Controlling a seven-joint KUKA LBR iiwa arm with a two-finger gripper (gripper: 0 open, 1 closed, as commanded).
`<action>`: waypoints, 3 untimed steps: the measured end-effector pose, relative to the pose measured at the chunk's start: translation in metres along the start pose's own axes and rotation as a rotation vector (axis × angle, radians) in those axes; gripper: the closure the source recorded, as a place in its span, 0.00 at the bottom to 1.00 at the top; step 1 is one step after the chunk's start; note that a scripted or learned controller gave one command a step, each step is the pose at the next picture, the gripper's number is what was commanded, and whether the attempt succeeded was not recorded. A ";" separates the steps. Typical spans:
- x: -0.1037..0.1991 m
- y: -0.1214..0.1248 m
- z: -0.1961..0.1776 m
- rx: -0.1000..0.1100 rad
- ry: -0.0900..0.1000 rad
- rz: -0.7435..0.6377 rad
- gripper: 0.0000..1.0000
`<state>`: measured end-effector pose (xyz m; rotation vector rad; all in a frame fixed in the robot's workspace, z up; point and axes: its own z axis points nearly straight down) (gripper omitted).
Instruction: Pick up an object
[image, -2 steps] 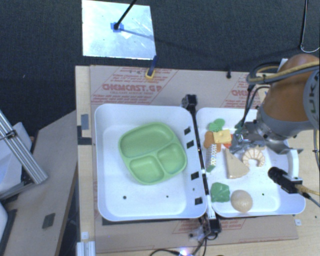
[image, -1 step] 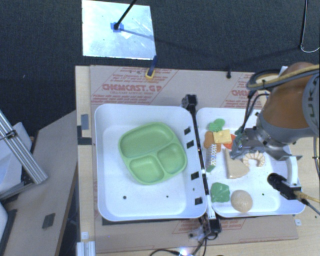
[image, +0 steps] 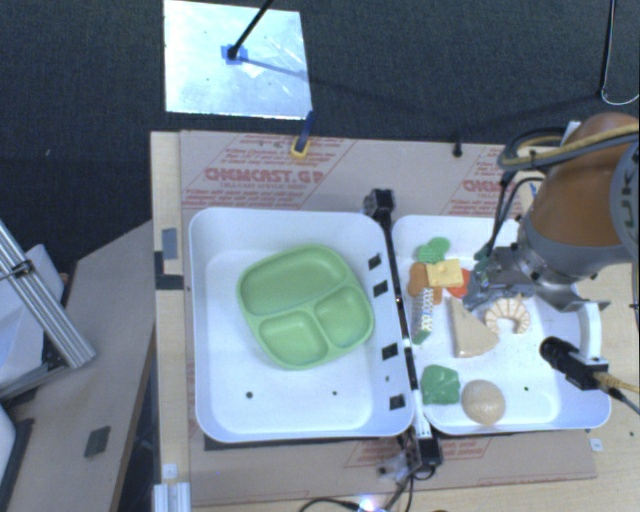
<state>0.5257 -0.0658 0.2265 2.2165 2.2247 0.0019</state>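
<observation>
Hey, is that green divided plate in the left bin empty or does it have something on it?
Empty. The green plate lies flat in the left bin, all three compartments bare.

We cannot make out the fingers of the gripper (image: 487, 290): they blur into the clutter just right of the yellow block (image: 445, 272). A red piece (image: 459, 288) peeks from under that block's right side, mostly covered. The arm (image: 585, 215) runs off the frame's right side. The croissant (image: 509, 315), below and right of the yellow block, has its upper edge overlapped by the gripper. The striped item (image: 427, 309) below the block is too small for us to name.
</observation>
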 end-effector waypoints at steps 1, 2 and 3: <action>0.009 -0.007 -0.008 0.000 0.001 -0.002 1.00; 0.014 0.003 -0.003 -0.001 0.000 -0.002 1.00; 0.012 -0.004 0.012 0.000 -0.001 0.002 1.00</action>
